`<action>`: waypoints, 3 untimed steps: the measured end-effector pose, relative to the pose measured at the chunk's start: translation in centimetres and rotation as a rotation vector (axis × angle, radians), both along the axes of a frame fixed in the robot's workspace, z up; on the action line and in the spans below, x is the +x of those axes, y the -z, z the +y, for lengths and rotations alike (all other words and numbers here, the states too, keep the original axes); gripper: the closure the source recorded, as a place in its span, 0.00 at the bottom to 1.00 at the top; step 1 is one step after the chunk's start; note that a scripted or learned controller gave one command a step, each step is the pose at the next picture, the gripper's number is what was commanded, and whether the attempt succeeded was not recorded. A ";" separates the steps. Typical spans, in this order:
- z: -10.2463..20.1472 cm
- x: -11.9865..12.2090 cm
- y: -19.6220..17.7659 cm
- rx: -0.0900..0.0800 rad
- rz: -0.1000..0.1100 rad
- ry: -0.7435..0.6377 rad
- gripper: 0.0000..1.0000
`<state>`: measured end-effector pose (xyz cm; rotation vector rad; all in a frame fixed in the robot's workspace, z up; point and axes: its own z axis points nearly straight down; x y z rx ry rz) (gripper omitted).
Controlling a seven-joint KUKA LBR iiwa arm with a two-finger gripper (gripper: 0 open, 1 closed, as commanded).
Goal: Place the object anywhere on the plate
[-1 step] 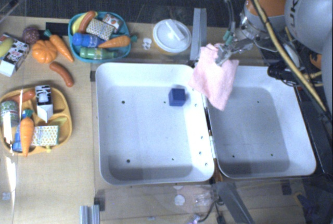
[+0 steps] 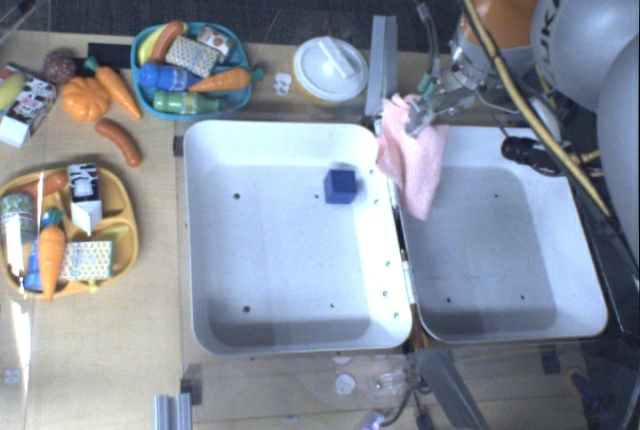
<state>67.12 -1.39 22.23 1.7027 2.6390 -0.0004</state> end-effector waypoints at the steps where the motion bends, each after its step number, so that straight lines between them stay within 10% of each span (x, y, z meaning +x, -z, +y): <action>1: 4.6 -2.7 -0.8 0.001 -0.002 -0.401 1.00; 3: 12.7 -9.7 0.0 0.002 -0.002 -1.147 1.00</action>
